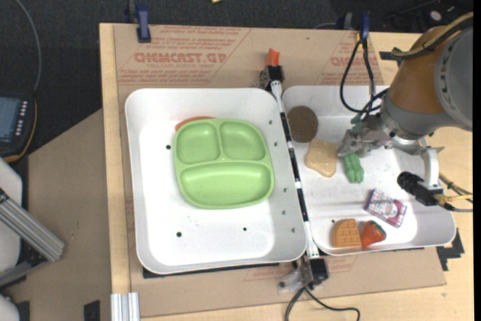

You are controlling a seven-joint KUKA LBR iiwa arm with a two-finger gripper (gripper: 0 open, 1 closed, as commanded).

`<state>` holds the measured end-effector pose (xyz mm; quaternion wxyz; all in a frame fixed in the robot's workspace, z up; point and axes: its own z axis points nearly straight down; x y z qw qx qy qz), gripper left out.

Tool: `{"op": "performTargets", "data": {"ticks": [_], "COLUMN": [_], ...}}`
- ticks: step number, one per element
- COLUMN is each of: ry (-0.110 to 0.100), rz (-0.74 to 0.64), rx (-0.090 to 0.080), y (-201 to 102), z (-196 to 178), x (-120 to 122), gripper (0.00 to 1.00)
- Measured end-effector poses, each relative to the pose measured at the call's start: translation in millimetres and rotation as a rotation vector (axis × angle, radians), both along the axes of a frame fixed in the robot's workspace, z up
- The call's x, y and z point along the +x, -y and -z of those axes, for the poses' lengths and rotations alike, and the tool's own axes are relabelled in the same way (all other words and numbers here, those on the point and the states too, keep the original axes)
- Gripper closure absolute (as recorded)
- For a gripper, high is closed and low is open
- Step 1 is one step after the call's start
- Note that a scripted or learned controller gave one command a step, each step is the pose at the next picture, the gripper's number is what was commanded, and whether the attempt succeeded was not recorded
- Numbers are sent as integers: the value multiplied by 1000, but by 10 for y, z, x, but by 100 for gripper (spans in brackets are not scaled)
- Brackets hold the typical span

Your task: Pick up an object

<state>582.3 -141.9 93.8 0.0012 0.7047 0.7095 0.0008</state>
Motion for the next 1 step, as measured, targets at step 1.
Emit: {"op": "performTargets", "data": {"ticks": [1], "ry": [8], "rz": [-3], "rx": [2], "y": [-825], "z": [-974], "x": [222], "gripper": [100]}}
